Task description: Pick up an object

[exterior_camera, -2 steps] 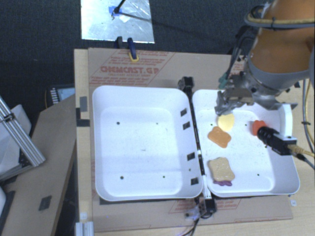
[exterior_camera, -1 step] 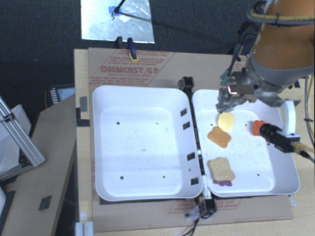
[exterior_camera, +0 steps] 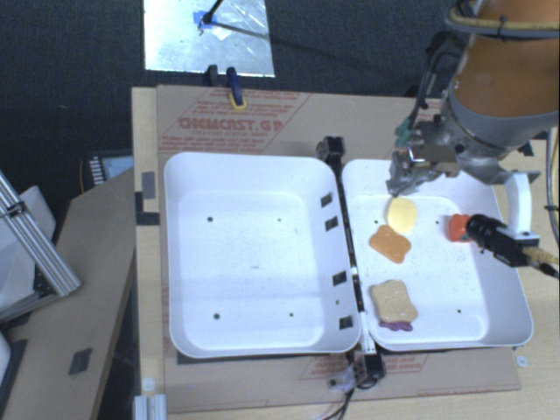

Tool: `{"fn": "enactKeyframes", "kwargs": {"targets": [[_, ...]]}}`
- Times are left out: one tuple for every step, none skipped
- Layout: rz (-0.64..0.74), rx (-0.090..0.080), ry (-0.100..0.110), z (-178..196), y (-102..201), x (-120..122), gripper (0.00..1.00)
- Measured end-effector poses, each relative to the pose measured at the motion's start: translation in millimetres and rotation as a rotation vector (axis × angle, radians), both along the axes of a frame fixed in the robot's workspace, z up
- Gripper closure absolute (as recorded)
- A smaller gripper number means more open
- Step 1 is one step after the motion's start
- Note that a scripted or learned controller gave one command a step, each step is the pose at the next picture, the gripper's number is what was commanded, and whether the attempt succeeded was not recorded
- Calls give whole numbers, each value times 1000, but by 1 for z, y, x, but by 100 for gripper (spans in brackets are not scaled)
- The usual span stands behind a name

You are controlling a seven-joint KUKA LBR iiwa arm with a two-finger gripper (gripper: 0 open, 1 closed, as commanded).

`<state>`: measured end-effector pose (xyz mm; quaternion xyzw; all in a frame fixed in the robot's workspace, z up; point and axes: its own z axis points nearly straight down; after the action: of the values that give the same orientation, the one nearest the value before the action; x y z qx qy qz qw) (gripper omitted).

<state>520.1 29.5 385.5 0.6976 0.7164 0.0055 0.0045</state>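
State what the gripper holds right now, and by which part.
Nothing visibly held. The gripper hangs just above the yellow piece in the right bin, with nothing seen between its fingers.

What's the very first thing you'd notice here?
The big grey and orange robot arm at the upper right, its gripper hanging just above a pale yellow piece in the right bin. Below that lie an orange piece and a toast-like slice.

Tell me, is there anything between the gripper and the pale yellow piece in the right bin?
Nothing visible stands between them. The gripper hangs just above the upper edge of the pale yellow piece; the orange piece lies on its far side, lower in the right bin.
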Motion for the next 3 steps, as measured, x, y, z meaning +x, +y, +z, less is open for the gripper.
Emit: {"fn": "enactKeyframes", "kwargs": {"targets": [[6, 0, -2, 11, 0, 1, 100], [11, 0, -5, 22, 0, 1, 100], [17, 0, -7, 33, 0, 2, 100]]}}
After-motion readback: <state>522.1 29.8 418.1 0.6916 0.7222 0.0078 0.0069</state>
